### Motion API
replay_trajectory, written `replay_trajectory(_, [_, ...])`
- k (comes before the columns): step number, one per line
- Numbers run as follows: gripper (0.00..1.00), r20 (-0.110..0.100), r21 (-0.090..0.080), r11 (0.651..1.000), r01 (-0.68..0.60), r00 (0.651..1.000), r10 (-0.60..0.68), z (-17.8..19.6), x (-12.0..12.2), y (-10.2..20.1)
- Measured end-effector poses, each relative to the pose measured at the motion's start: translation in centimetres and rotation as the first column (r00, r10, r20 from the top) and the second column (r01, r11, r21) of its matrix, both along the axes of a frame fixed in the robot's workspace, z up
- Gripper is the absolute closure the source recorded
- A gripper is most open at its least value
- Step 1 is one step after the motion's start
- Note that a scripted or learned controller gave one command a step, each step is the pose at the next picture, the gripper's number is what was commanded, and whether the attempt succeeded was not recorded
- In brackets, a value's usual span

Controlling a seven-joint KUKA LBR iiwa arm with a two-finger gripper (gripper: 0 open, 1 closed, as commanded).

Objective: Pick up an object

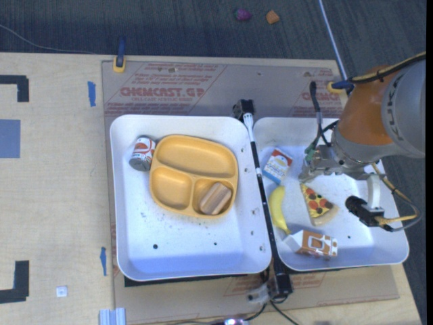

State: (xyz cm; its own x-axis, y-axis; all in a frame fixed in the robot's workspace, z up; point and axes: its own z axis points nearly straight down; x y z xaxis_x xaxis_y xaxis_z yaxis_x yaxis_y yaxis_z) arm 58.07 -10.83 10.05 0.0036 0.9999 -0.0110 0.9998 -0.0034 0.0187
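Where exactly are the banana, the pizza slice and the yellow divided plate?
banana (277, 209): camera view, middle of its curved body.
pizza slice (317, 203): camera view, centre of the topping side.
yellow divided plate (193, 156): camera view, floor of its large top compartment.

Your open floor in the right bin (396, 252) lies at its near-right corner, pizza slice (318, 205), banana (278, 209) and small carton (318, 244) crowd its left, left bin (128, 249) bare along its near edge below the yellow tray (193, 175).
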Motion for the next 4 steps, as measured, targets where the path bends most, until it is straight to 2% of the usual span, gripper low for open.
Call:
replay_trajectory(1, [0.00,-0.001,0.000,1.000,0.000,1.000,0.000,0.0,0.0,0.0])
replay_trajectory(2, [0.00,-0.004,0.007,1.000,-0.004,1.000,0.004,-1.1,-5.7,-1.0])
replay_trajectory(3, [1.00,0.002,-0.001,1.000,0.000,1.000,0.000,0.0,-5.6,-1.4])
replay_trajectory(4, [1.00,-0.017,0.012,1.000,-0.005,1.000,0.005,8.4,-10.1,7.6])
